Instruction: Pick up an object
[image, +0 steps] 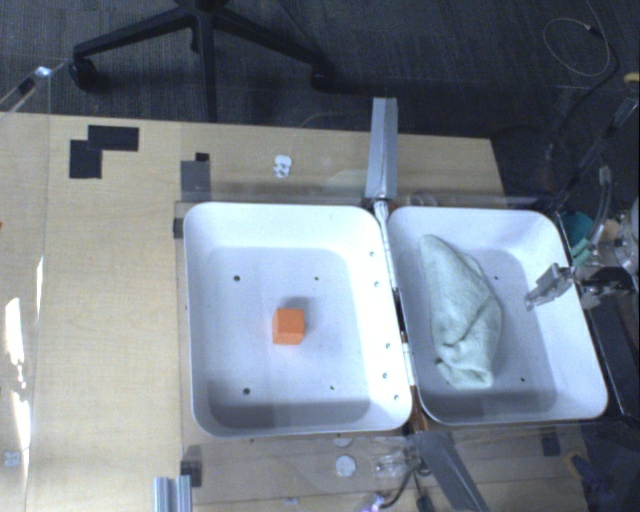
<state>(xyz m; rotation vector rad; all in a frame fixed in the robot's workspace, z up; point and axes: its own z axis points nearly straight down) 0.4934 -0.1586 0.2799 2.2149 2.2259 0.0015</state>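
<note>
Centrally, a small orange cube (289, 326); rightward, a crumpled pale cloth (460, 312)

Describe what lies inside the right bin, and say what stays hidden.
A crumpled pale cloth lies in the right bin, with the gripper at the bin's right edge. Whatever is under the cloth is covered.

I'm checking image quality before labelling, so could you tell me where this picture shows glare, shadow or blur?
In the camera view, glare streaks the bench at the left edge; the orange cube is sharp with a faint shadow; the crumpled cloth reads clearly; the gripper at the right bin's rim looks slightly soft.
</note>
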